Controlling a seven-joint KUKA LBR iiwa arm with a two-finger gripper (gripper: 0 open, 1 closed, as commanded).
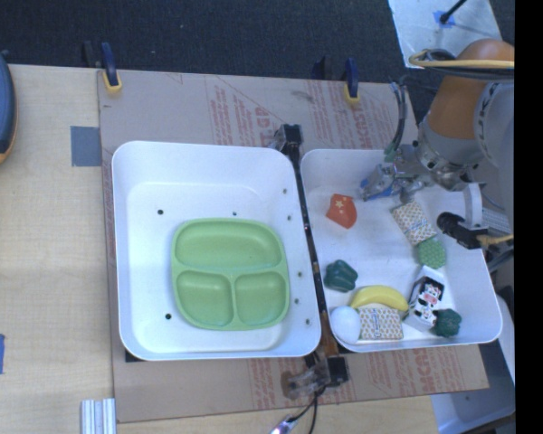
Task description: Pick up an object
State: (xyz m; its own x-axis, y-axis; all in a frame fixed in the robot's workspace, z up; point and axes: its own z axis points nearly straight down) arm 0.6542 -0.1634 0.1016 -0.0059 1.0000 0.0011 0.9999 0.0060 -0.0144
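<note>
Arm (pixel 462 107): grey w/ orange band, comes in from 3 o'clock side, wrist over top-right corner of right bin.
Gripper (pixel 380 186): low over right bin's upper part, pointing toward 9 o'clock; fingers look slightly apart, nothing between them.
Right bin (pixel 484 333): white, shallow, holds all the small objs.
Red block (pixel 341 211): just at 8 o'clock of gripper tips, apart from them, near bin's left wall.
Patterned pouch (pixel 413 221): at 4 o'clock of gripper, tilted.
Green pepper (pixel 340 276): at 6 o'clock of red block, by left wall.
Banana (pixel 380 296): bottom of bin, touching the patterned box (pixel 379 324) below it.
White egg (pixel 345 320): just at 9 o'clock of that box.
Cow-print carton (pixel 426 300): at 3 o'clock of banana; dark green piece (pixel 447 323) beside it.
Left bin (pixel 136 242): white, holds green divided plate (pixel 230 272), three compartments.
Bench (pixel 36 269): light wood, cardboard sheet (pixel 217 107) under bins.
</note>
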